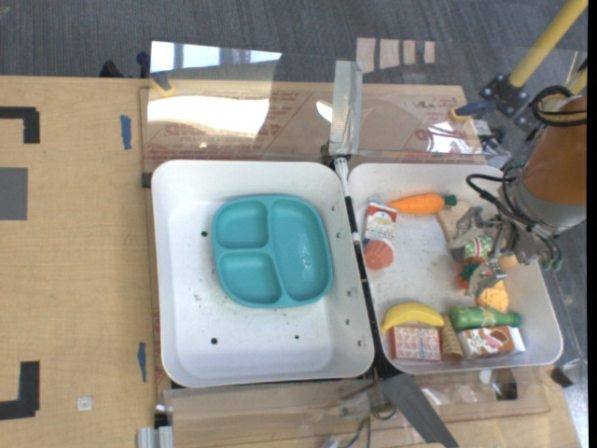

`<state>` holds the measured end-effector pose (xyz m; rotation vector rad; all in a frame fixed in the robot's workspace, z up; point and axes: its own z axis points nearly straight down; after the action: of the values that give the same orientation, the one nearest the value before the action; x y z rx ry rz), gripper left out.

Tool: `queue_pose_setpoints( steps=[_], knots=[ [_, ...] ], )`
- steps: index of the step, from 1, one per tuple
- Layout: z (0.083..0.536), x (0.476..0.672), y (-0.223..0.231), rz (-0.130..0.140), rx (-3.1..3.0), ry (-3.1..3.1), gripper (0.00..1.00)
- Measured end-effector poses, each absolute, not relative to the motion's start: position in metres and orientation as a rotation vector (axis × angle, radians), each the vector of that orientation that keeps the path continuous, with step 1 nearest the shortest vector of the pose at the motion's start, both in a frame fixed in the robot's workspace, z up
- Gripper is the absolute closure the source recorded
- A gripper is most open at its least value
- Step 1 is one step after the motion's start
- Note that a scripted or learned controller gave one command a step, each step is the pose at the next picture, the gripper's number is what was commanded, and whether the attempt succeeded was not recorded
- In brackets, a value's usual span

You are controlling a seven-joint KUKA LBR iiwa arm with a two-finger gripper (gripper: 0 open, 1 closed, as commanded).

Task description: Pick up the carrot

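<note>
Carrot (417, 203): lying on its side near the far wall of the right bin (546, 339), green top pointing toward the arm, nothing touching it.
Gripper (492, 250): hanging over the clutter on the arm's side of the carrot and a little nearer the camera; cables and toys are hiding its tip, so I cannot tell what state it is in.
Beside the carrot: a small red-and-white carton (380, 222) is sitting just on its blunt end's side, with a pinkish round piece (378, 255) nearer the camera.
Farther from the carrot: a banana (413, 316), a corn cob (493, 296) and boxed goods (415, 343) are crowding the near wall.
Risk: the gripper is probably standing closer to the mixed toys than to the carrot, so a descent here is likely catching the wrong item; the round carrot may be rolling away under a grazing touch.
Writing: the packages are showing print, but none is reading clearly.
Left bin (177, 343): holding a teal divided plate (272, 250), well apart from the carrot.
</note>
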<state>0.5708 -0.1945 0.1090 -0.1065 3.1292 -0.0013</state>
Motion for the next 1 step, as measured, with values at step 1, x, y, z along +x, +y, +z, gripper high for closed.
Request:
queue_pose_setpoints(
  steps=[1],
  knots=[
    [0.1029,0.5426,-0.2032,0.010,-0.120,3.103,0.00]
  ],
)
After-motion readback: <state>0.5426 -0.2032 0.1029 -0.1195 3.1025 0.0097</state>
